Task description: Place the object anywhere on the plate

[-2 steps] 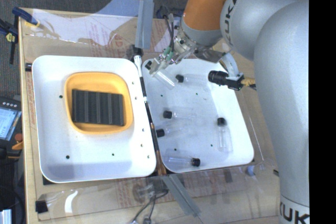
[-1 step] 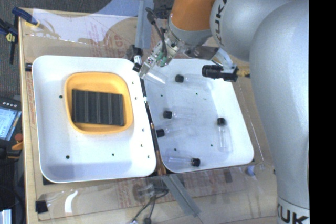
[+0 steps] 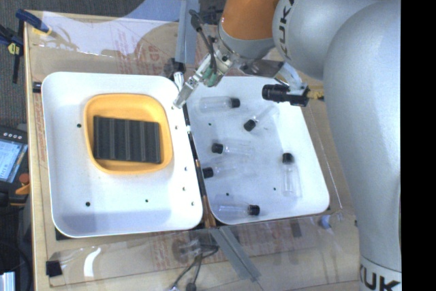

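A yellow plate [image 3: 126, 104] lies in the left white bin [image 3: 68, 201], and a dark grey ribbed block [image 3: 128, 138] rests on its middle. Several clear vials with black caps lie scattered in the right white bin [image 3: 317, 194], among them one [image 3: 218, 103] near the back, one [image 3: 228, 146] in the middle and one [image 3: 291, 175] at the right. My gripper [image 3: 180, 93] hangs over the back end of the divide between the two bins, just right of the plate's far right corner. No object is visibly held in it.
The grey arm with its orange band [image 3: 252, 3] reaches in from the upper right over the back of the right bin. A black-tipped part [image 3: 283, 93] juts out near the wrist. Paper and a grey bar [image 3: 185, 31] lie behind the bins.
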Available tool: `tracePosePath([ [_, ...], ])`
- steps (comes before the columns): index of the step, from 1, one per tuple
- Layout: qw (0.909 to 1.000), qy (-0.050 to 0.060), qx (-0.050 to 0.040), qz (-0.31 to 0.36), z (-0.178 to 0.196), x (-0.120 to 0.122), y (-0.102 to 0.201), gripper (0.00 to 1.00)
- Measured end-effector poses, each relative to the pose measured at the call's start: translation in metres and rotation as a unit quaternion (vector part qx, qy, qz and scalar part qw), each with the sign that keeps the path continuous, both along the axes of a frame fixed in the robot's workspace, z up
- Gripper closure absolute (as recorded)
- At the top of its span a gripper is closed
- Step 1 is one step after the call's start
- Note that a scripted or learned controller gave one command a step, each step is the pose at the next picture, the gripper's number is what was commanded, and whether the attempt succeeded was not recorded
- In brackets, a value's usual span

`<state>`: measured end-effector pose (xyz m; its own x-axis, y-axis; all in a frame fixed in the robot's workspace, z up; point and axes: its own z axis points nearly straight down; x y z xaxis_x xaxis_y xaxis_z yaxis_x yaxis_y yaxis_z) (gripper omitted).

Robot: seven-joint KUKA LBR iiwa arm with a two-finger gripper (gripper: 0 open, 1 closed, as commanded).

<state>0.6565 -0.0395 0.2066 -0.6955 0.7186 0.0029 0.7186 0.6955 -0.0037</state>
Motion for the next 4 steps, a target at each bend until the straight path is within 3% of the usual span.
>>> tracePosePath([
  [1, 0.9998, -0.003, -0.0005, -0.020, 0.033, -0.014, 0.017, 0.00],
  [2, 0.9999, 0.000, 0.0000, 0.012, 0.028, -0.030, 0.022, 0.00],
  [3, 0.9994, 0.000, 0.0002, 0.035, 0.039, -0.045, 0.051, 0.00],
  [4, 0.9996, 0.000, -0.0001, 0.027, -0.015, -0.016, 0.046, 0.00],
])
